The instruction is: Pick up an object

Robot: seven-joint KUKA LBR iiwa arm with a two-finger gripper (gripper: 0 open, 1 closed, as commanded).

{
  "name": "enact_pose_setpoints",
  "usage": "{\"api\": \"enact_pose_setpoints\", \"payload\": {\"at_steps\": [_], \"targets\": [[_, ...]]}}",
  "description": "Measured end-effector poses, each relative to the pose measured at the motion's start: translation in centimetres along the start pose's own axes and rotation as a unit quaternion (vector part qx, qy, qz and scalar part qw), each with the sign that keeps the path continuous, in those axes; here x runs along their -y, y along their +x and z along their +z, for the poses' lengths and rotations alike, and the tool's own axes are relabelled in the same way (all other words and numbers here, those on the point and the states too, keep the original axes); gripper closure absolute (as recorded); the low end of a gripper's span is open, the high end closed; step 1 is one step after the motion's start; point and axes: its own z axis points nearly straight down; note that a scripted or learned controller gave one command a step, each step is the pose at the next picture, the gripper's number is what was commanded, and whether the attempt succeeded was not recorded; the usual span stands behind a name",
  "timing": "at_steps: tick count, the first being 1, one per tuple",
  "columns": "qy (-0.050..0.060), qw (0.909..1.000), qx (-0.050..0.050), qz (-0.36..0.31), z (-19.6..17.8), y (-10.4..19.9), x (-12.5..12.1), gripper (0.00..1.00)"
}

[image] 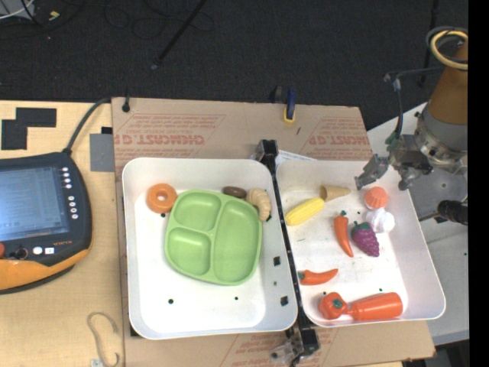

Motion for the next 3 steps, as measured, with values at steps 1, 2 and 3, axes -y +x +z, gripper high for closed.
{"api": "enact_pose_setpoints", "payload": {"at_steps": [1, 2, 3], "targets": [[-0.006, 1.0000, 0.001, -0.001, -0.7, 0.0, -0.2, 0.00], [-0.003, 1.0000, 0.001, -0.002, 3.8, 0.5, -0.6, 0.00], [-0.003, 1.0000, 0.000, -0.002, 8.3, 1.0, 0.0, 0.00]]}}
